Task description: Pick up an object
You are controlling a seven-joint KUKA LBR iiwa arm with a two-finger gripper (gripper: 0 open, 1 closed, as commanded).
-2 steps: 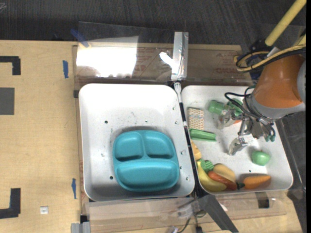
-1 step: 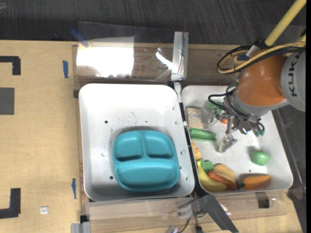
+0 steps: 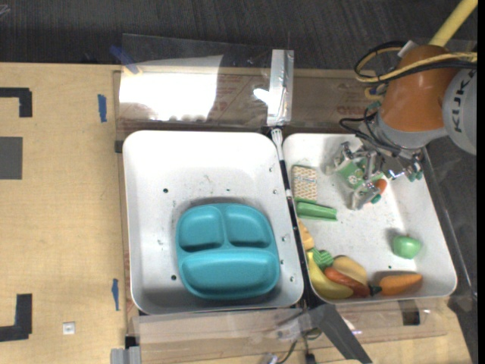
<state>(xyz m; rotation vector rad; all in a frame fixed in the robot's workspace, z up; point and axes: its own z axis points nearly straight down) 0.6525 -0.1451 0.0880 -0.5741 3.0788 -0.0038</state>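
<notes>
My gripper (image 3: pixel 361 188) hangs low over the upper middle of the right bin (image 3: pixel 436 226), under the arm's orange band (image 3: pixel 411 101). A tan waffle-like piece (image 3: pixel 305 180) and a green pod (image 3: pixel 315 211) lie just to its left. A small green fruit (image 3: pixel 407 246) sits below and to the right of it. Along the bin's front edge lie a yellow banana (image 3: pixel 322 280), a red and yellow piece (image 3: pixel 348 272) and an orange carrot (image 3: pixel 398 282). A small red-orange bit (image 3: pixel 380 184) shows at the gripper's right side; I cannot tell what it is.
The left bin (image 3: pixel 151 165) holds a teal divided plate (image 3: pixel 226 250) in its front half. A clear plastic sheet (image 3: pixel 197 89) lies behind the bins. Cables (image 3: pixel 379 67) loop beside the arm at the back right.
</notes>
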